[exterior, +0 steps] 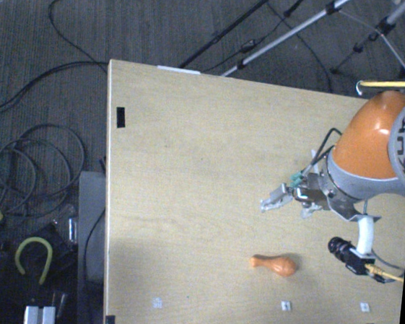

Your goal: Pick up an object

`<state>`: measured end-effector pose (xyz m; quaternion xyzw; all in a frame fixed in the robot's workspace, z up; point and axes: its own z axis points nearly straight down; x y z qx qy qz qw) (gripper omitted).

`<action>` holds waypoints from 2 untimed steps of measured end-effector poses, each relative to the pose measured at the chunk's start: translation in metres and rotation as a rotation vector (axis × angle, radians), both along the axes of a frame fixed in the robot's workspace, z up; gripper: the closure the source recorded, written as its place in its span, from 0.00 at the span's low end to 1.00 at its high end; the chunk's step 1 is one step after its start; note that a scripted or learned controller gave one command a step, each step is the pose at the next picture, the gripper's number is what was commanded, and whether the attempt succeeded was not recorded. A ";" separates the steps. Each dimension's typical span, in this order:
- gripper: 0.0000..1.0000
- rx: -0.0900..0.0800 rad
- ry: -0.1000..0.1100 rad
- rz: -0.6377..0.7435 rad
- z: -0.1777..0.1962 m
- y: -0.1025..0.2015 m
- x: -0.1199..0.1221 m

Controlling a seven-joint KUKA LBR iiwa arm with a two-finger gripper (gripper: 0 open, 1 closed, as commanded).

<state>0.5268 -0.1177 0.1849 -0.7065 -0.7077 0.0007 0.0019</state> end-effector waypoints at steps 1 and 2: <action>0.00 -0.001 0.001 -0.049 -0.103 -0.017 0.091; 0.00 -0.005 -0.003 0.039 -0.089 -0.091 0.113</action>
